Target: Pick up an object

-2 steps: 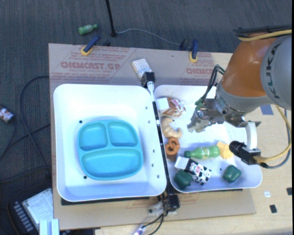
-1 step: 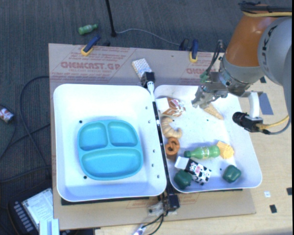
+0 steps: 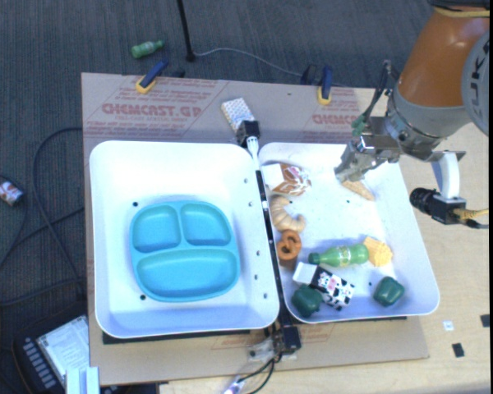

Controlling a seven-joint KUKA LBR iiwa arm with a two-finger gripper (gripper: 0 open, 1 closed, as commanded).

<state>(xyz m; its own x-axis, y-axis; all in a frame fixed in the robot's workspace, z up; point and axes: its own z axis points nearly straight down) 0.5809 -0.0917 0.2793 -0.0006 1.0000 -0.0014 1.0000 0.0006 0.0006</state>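
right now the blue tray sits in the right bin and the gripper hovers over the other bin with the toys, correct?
Not quite: the blue tray lies in the left bin, as the camera view shows. The rest holds: the gripper hovers over the other bin, the right one, with the toys.

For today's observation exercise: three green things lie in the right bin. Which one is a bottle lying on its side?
The light green bottle, lying flat mid-bin beside the yellow piece. The other two, at the front left and front right, are darker, rounded lumps.
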